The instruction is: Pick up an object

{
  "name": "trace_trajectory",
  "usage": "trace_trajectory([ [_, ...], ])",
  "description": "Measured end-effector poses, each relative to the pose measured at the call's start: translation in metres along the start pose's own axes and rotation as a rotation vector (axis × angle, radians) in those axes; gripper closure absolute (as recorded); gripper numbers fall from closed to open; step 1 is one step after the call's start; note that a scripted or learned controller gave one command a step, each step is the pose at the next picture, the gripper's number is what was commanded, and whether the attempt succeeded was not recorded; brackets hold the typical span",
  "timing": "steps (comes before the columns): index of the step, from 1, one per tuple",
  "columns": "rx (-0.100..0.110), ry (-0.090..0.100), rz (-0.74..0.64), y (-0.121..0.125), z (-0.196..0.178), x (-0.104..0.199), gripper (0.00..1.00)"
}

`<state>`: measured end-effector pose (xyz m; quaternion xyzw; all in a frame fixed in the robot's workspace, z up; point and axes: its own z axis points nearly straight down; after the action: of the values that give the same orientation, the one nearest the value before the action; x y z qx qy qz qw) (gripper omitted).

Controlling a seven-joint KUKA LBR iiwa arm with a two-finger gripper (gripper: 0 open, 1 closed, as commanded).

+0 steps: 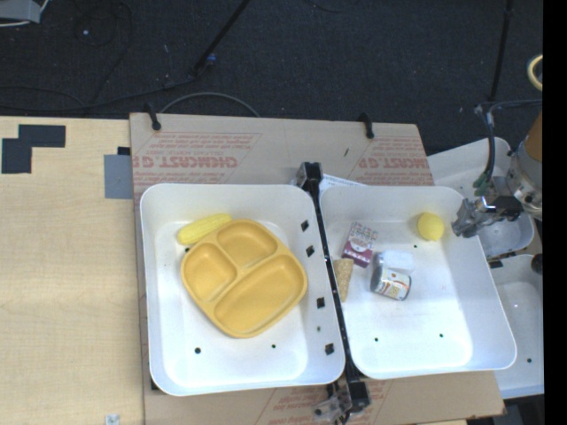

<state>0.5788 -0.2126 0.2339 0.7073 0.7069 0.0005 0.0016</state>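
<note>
Camera view: jaws, state indiscernible, hang at the right bin's (478, 277) far rim beside the yellow ball (431, 227), which may roll away if nudged.

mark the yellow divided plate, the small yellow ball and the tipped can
Yellow three-compartment plastic plate (244, 276): camera view, largest compartment.
Small round yellow ball (431, 227): camera view, its middle.
Small can lying on its side (391, 283): camera view, its label.

Left bin (168, 326) — white; right bin (461, 326) — white. Divided plate (244, 277) — yellow-orange. Banana (204, 228) — yellow. Ball (431, 227) — yellow. Small packet (359, 244) — purple, pink and white. Can (391, 283) — white with red and dark label markings. Cardboard sheet (266, 153) — tan with red lettering. Floor (266, 42) — dark.
</note>
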Motion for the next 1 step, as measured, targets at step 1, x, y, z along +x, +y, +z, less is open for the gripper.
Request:
trace_trajectory([
  [1, 0.003, 0.002, -0.003, 0.0004, -0.0157, -0.0004, 1.0],
])
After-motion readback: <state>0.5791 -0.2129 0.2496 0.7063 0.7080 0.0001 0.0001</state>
